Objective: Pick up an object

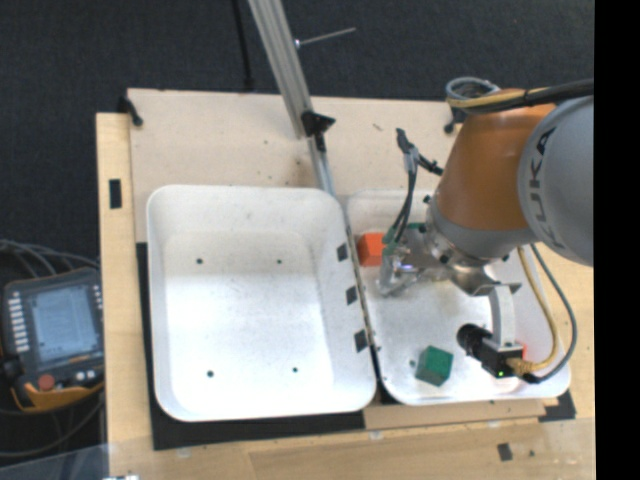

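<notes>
Below, we see the arm (510,183) reaching in from the right, its grey body and orange band hanging over the right bin (400,393), wrist pointed downward. We locate the gripper (400,273) low over the bin's upper left part, close to the wall shared with the left bin (250,303). We cannot tell whether it is parted or closed; the wrist hardware hides it. We find an orange block (370,249) just beside the gripper, against the bin's left wall; it looks roughly square, with no clear long axis. We find a green block (434,365) near the bin's front edge, well apart from the gripper, sitting turned at an angle to the bin walls.
</notes>
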